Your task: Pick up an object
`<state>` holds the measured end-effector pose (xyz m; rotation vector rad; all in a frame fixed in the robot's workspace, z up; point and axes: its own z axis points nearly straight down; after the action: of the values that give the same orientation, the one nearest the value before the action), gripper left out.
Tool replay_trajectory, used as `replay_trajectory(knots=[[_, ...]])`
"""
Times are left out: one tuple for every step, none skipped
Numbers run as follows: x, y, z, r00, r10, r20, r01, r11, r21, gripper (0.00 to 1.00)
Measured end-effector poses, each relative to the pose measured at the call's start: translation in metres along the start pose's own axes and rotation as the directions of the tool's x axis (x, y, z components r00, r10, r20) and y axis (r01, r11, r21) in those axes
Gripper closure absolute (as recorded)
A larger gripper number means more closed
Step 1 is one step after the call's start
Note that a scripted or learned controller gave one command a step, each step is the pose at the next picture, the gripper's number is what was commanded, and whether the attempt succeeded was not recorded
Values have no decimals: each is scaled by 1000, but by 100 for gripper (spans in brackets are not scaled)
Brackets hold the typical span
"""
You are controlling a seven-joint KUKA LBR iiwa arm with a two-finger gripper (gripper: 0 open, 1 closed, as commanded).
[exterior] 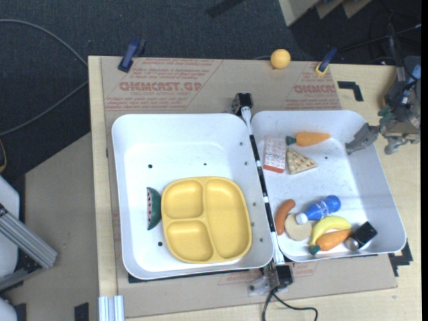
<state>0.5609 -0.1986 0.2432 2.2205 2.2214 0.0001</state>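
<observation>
the hand (364, 139) is hovering at about 2 o'clock of the right bin (391, 202), over its rim, and it is gripping nothing; i cannot tell if it is open or closed. the nearest object, the carrot (312, 138), is lying just at 9 o'clock from the hand, apart from the cracker (300, 161). in my judgement the hand should be coming down straight over the carrot's middle, closing across its narrow width. the carrot is looking orange, tapered, with a green end.
</observation>
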Motion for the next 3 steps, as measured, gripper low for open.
replay_trajectory(knots=[[48, 36, 93, 1000, -1, -2, 1, 1000, 3, 0], [89, 88, 154, 1000, 0, 1, 0, 1000, -7, 0], [87, 101, 157, 1000, 7, -5, -6, 1000, 28, 0]])
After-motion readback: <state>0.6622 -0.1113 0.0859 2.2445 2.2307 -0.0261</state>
